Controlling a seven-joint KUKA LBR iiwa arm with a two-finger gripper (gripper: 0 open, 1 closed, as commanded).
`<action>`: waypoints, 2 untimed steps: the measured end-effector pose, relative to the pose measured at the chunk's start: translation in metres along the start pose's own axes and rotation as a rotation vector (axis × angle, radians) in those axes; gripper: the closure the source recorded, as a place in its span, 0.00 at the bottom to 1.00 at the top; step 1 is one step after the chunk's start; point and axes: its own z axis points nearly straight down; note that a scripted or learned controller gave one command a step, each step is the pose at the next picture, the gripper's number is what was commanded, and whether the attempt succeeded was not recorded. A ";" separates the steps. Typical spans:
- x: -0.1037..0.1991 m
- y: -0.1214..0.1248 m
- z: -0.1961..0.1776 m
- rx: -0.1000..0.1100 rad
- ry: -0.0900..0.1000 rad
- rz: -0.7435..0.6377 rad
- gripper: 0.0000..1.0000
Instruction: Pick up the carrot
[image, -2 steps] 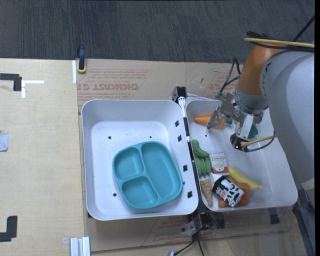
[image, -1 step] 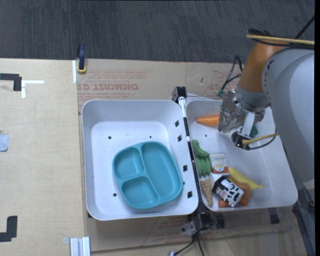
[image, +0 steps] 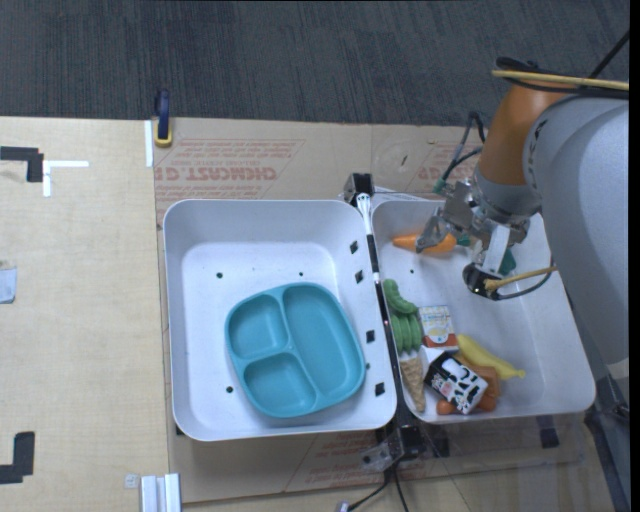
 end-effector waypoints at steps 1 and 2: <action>0.006 -0.001 0.011 0.025 0.016 0.410 0.00; 0.035 -0.054 -0.086 -0.023 0.025 0.576 0.00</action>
